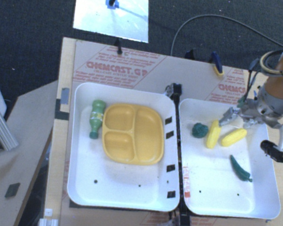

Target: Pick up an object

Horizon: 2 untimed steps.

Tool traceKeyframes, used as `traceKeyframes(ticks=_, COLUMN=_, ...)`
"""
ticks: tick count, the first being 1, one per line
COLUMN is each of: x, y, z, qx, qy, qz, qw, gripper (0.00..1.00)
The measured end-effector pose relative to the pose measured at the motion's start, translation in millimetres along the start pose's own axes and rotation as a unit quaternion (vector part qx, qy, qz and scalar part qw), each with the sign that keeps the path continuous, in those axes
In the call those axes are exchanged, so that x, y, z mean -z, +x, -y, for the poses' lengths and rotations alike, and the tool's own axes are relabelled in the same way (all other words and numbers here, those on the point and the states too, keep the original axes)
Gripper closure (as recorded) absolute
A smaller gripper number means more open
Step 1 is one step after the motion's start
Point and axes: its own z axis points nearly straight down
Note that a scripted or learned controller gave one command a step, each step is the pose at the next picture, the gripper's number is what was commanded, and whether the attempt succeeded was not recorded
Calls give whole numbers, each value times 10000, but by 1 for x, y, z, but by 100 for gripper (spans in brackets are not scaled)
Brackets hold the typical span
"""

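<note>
A: Pepper [240, 168] lies nearest, right bin [223, 202], apart from the rest.
B: Tool [233, 116]?
A: Spread, pinching nothing, hanging over far corn [233, 137]. Second corn [213, 134] beside it. Likely lining up there.

The surface [36, 116] is a light wooden top bearing a clear sheet printed with red CHEMCAST lettering [118, 66]. Two shallow white bins rest on that sheet, touching along a black-clipped seam. The right bin [213, 195] lies under the end effector [237, 116], which hangs over its far edge; the left bin [77, 179] sits well away on the opposite side.
</note>
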Motion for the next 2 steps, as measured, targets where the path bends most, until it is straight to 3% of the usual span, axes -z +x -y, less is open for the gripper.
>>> traceKeyframes(ticks=1, x=-37, y=1, z=-2, qx=20, qy=-27, qz=2, qw=10000, gripper=0)
traceKeyframes(ticks=2, x=-25, y=0, z=-3, qx=32, qy=-41, qz=11, qw=10000, gripper=100)
